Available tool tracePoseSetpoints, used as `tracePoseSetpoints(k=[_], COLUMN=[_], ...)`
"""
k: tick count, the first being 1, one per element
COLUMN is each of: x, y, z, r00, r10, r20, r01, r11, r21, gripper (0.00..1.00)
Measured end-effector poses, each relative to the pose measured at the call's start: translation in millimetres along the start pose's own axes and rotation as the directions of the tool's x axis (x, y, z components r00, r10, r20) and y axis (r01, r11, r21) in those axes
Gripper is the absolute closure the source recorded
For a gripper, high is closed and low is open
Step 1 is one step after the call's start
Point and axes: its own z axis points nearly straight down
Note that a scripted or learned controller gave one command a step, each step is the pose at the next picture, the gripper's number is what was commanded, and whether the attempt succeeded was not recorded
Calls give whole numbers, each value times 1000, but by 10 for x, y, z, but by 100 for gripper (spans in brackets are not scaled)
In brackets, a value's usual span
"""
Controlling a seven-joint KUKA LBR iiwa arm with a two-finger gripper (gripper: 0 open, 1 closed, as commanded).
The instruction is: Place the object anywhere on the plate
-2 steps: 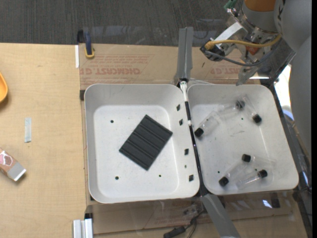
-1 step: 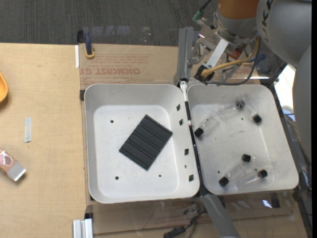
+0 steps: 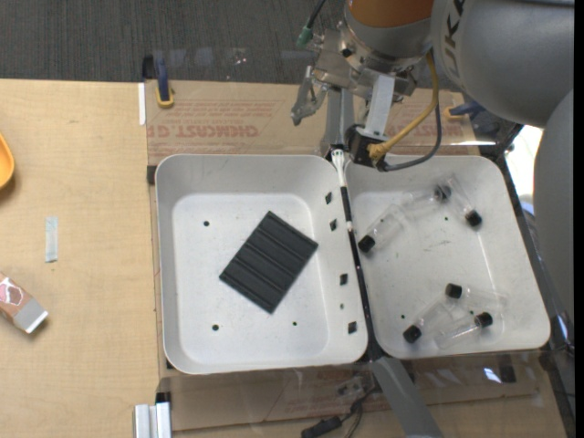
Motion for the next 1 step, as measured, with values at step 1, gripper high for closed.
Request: tracePoseSetpoints(k=[1], x=[293], y=[184], z=[844], r00=[945], r10=[-328], r20=[0], r01=[328], r11=[945], r21=[1], gripper=[0])
